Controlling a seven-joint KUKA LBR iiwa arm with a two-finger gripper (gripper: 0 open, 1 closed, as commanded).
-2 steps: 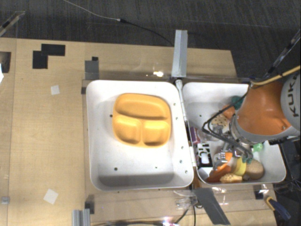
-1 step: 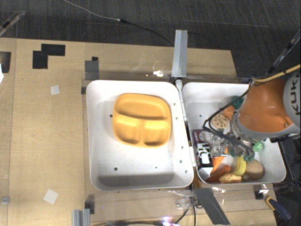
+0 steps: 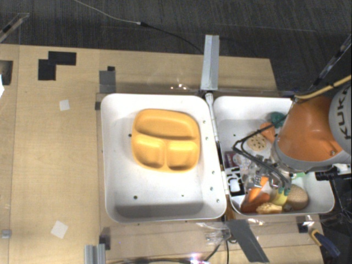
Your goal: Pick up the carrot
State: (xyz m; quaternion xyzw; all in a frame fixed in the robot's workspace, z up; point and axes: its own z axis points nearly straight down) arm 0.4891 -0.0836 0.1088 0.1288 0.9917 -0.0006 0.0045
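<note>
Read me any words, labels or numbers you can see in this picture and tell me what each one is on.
"KU": large dark letters on the grey arm, cut off by the picture's edge.
Black-and-white label at the left wall of the right bin: too small and blurred to read.
No readable text on the yellow tray, the left bin or the bench.

Dark grey carpeted floor (image 3: pixel 165 4) across top w/ thin pale cable (image 3: pixel 82 7) trailing over it, light tan wooden benchtop (image 3: pixel 49 164) well left of jaws, black L-shaped marker (image 3: pixel 55 64) at far upper left, grey metal upright bracket (image 3: pixel 210 62) above-left of jaws, even overhead light
</note>
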